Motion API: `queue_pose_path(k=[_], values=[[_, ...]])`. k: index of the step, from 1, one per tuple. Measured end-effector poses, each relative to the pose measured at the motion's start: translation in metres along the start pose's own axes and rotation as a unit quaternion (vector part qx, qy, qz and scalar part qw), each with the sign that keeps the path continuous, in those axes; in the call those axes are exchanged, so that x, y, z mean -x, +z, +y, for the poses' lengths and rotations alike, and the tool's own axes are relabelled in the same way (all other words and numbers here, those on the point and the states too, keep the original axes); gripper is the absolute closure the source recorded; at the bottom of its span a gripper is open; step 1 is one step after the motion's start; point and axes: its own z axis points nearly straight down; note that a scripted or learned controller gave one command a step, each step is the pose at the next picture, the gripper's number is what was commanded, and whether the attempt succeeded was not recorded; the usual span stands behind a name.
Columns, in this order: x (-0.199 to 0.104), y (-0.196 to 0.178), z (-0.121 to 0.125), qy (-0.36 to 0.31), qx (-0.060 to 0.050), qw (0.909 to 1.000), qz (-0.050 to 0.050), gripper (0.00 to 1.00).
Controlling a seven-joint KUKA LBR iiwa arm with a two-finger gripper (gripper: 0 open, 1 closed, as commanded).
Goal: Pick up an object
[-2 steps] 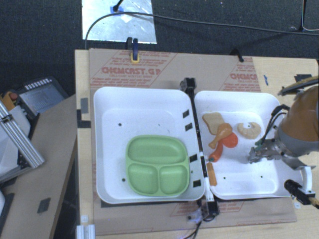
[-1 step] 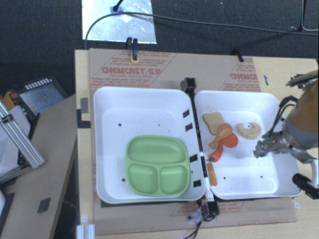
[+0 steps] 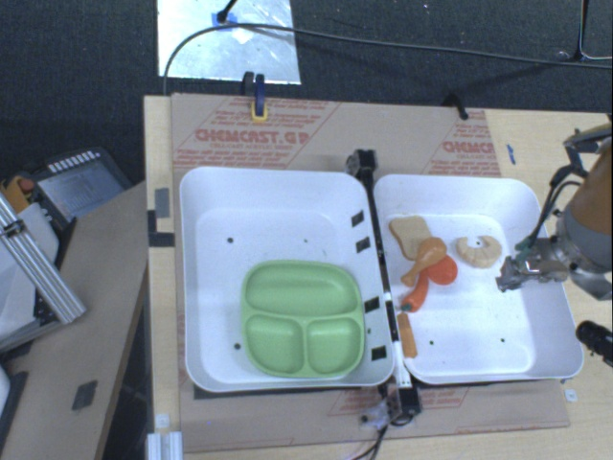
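Your hand [image 3: 510, 274] hovers at the right bin's [image 3: 536, 353] right side; I cannot tell its state. The nearest object, a pale ring-shaped piece [image 3: 477, 250], lies just to its left, slightly farther back

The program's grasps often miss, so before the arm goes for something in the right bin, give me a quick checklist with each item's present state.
1. Gripper over the right bin: ok, near its right wall.
2. Fingers open: cannot tell.
3. Nothing held already: cannot tell.
4. Nearest target free-standing: ok, the pale ring-shaped piece lies apart from the others.
5. Other targets separated: not ok, the tan piece and orange pieces touch or overlap.
6. Green divided tray out of the way: ok, in the left bin.
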Motion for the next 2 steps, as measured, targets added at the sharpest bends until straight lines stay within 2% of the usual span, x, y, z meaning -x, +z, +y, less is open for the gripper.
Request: queue_pose_path(k=[1, 2], values=[[0.009, -0.048, -0.002, 0.0, 0.0, 1.0, 0.0, 1.0], [-0.046, -0.037, 0.014, -0.002, -0.002, 1.0, 0.001, 1.0]])
